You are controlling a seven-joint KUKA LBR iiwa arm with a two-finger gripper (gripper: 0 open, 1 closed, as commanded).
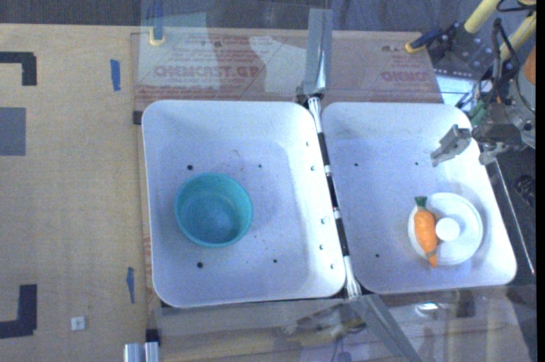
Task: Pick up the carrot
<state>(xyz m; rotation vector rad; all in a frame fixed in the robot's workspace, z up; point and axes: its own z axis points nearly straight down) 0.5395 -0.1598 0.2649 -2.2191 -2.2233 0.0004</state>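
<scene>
1 carrot [424, 229] on 1 plate [464, 248] (rt bin [375, 181]); 1 teal bowl [213, 209]

Cool bluish cast, even overhead light; white bins [230, 117] bright, faint soft shadows along their rims; overall slightly soft, grainy focus
</scene>
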